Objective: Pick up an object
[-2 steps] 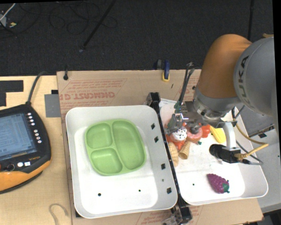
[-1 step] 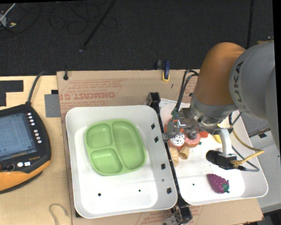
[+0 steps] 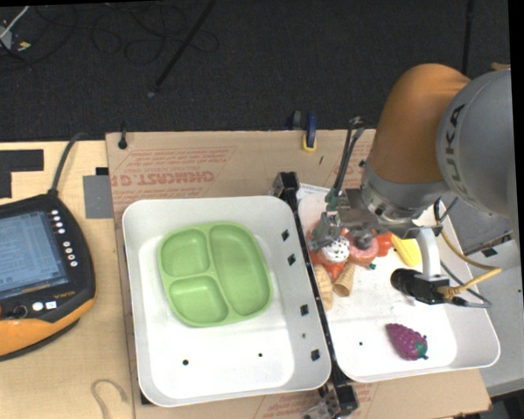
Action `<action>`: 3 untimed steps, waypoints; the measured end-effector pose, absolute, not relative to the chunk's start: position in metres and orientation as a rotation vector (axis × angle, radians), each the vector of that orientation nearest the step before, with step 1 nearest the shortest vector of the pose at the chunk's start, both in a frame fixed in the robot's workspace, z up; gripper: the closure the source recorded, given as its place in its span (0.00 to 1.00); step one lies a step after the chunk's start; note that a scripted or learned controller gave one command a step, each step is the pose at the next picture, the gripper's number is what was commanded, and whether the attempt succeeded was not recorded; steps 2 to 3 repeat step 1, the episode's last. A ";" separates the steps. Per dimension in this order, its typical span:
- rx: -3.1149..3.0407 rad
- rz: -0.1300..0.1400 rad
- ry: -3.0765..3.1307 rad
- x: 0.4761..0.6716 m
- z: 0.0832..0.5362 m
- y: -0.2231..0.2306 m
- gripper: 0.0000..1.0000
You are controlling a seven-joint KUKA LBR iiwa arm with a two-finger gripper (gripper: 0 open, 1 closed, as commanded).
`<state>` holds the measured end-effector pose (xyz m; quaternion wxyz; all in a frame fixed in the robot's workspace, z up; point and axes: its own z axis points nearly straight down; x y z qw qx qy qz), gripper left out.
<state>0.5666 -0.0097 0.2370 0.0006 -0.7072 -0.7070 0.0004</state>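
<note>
With the gripper (image 3: 335, 237) lowered over the toy cluster (image 3: 343, 257) at the right bin's (image 3: 480, 350) left side, its grasp state cannot be told, so one item should be centred before closure is commanded.

The grey arm (image 3: 477, 140) reaches in from the right, its orange band (image 3: 415, 122) bulging above the wrist. The gripper (image 3: 333, 231) points down and leftward, low over the bench.
</note>
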 end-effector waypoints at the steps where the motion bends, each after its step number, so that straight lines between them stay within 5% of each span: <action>1: -2.220 0.006 -2.219 0.571 0.226 -0.014 1.00; 3: -2.220 0.006 -2.219 0.571 0.226 -0.014 1.00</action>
